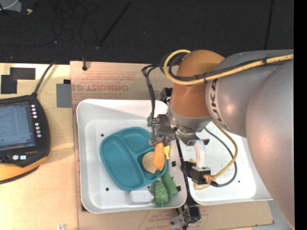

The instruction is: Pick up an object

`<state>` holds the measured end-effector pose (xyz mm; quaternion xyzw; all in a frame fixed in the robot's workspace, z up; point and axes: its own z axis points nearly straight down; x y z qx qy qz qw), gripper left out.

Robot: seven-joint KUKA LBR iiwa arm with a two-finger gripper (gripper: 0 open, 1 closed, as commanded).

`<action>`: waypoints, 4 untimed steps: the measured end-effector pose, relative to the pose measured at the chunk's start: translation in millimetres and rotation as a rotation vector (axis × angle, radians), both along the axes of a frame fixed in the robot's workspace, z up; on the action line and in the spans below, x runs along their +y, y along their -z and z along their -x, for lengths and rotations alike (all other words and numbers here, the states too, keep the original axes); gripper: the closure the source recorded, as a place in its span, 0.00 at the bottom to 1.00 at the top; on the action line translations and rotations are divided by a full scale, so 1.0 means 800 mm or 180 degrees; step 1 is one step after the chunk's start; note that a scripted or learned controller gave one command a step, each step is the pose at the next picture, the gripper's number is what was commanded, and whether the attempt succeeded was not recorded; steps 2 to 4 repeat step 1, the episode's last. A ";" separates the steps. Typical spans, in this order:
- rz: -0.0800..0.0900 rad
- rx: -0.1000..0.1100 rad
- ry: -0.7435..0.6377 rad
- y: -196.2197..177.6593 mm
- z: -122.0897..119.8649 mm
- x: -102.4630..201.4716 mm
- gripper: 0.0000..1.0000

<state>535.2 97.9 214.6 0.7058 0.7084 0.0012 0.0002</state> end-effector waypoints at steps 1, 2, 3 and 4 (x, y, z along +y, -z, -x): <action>0.0015 0.0009 0.0023 0.029 -0.090 -0.072 1.00; 0.0015 0.0009 0.0023 0.029 -0.090 -0.072 1.00; 0.0015 0.0009 0.0023 0.029 -0.090 -0.072 1.00; 0.0015 0.0009 0.0023 0.029 -0.090 -0.072 1.00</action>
